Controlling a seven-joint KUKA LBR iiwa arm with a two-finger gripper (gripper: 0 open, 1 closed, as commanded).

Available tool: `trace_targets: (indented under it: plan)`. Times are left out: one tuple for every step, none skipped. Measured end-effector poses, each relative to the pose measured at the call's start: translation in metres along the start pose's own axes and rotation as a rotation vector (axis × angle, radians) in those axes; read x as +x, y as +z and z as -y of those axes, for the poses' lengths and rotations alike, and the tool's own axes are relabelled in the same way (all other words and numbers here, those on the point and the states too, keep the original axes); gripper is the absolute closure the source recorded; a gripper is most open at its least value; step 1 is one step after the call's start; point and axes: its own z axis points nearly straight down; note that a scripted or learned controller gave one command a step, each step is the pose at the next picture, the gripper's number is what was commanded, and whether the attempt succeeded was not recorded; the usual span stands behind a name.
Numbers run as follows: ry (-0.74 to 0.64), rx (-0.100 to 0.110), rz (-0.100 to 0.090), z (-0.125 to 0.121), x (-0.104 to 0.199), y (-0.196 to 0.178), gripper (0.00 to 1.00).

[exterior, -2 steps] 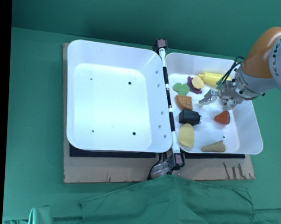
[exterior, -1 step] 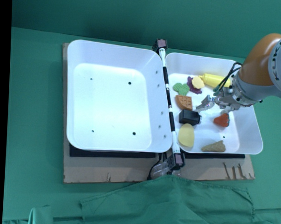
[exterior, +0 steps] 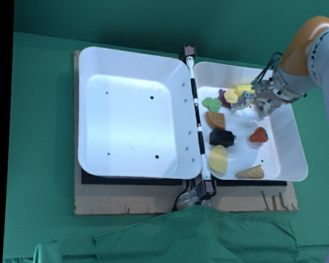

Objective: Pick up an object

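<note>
Hanging over the upper part of the right bin [exterior: 294,161], the pincer [exterior: 254,103] has its fingers spread apart, clamped on nothing. Closest is the yellow piece [exterior: 232,96], touching its left finger; the red piece [exterior: 258,135] lies below, apart.

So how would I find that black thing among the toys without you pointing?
Look in the right-hand bin, the one holding the toys. Near its left wall, at mid-height, the black object lies between an orange waffle-patterned piece above and a pale yellow oval below. It is the one dark, boxy item there.
</note>
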Motion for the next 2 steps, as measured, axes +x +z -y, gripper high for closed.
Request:
trace_targets:
  plan:
    - [-0.004,0.065,-0.012,-0.059,-0.01,0.003,0.0]
    - [0.003,0.002,0.0,0.004,0.008,-0.001,0.0]
